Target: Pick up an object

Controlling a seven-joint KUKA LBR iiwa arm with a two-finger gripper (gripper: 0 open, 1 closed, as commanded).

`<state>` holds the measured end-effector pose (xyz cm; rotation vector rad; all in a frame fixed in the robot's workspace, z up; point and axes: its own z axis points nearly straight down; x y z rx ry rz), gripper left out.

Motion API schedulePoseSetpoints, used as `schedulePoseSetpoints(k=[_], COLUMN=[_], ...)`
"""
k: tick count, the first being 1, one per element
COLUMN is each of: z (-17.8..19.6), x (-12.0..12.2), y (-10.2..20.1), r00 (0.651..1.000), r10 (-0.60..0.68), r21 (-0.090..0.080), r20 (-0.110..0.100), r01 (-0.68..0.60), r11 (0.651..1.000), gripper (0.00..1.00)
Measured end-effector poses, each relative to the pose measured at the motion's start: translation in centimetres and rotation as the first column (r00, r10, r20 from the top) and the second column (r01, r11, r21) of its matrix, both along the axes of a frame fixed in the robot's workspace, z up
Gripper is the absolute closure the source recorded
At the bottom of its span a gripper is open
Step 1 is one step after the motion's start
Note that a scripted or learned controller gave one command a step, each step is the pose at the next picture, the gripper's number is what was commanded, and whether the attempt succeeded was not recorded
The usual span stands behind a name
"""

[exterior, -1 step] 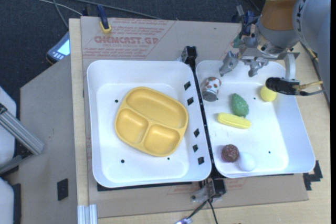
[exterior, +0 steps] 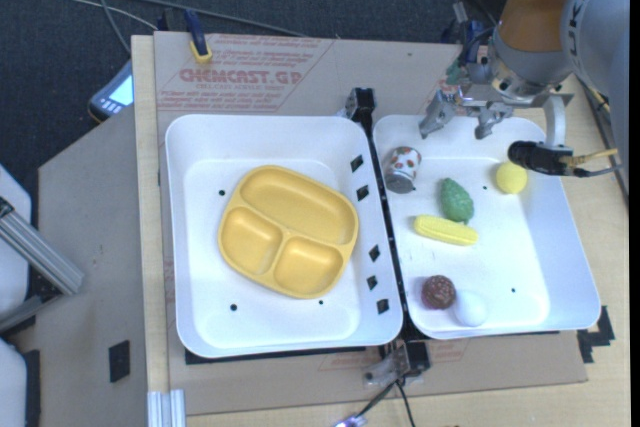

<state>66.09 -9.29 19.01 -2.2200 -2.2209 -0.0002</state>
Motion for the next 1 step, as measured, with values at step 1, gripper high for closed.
schedulePoseSetpoints(k=[1], z=[-5.86], x=[0.12], y=[-0.80], r00=[1.000], r10=[-0.001], r21=[0.000], r20=[-0.007], r01=[0.001], r11=[1.000], gripper=[0.00])
